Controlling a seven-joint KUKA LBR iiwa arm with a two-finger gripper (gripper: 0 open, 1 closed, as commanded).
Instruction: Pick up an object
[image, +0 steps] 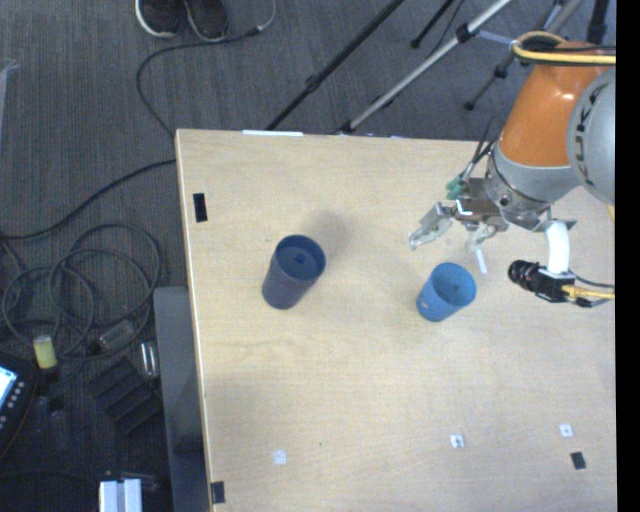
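**Arm poised above the bench, nothing lifted yet**

Orange-banded and grey, the robot arm (560, 110) rises closest to the lens at the upper right, its wrist pointing down toward the pale wooden bench top (330, 400). At its end the metal two-finger gripper (455, 228) hangs with its fingers spread apart and nothing between them.

Just below and slightly left of the fingertips stands a light blue plastic cup (446, 291), open mouth tilted up toward the camera. It is near the gripper but apart from it; I see no contact. A second, darker blue cylindrical cup (293, 271) stands well apart to the left, near the middle of the bench, casting a soft shadow behind it. Small dark markers dot the bench surface near its edges, and loose black cables (80, 270) lie on the grey carpet beyond the left edge.

As for progress, the pick looks to be at its approach stage: neither cup is gripped or raised. Judging by position, the light blue cup is the likelier target. What remains is lining up over a cup, descending, closing on its wall or rim, and lifting.
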